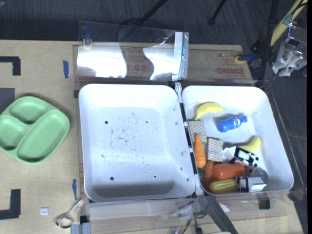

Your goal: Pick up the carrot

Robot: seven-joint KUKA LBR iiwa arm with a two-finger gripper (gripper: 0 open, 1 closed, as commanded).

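**Carrot lies in the right bin**

The carrot (199, 151) rests against the right bin's (276, 130) left wall, just below a patterned packet (196, 127). A blue bottle (230, 123) lies to the carrot's upper right. The gripper's state cannot be told.

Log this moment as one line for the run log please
task: pick up carrot | carrot: in right bin, by left wall, among clutter | left bin: no items | status: not yet picked

even overhead light, strong white glare on the clear plastic sheet (129, 57) behind the bins, soft shadows, slightly grainy and soft.
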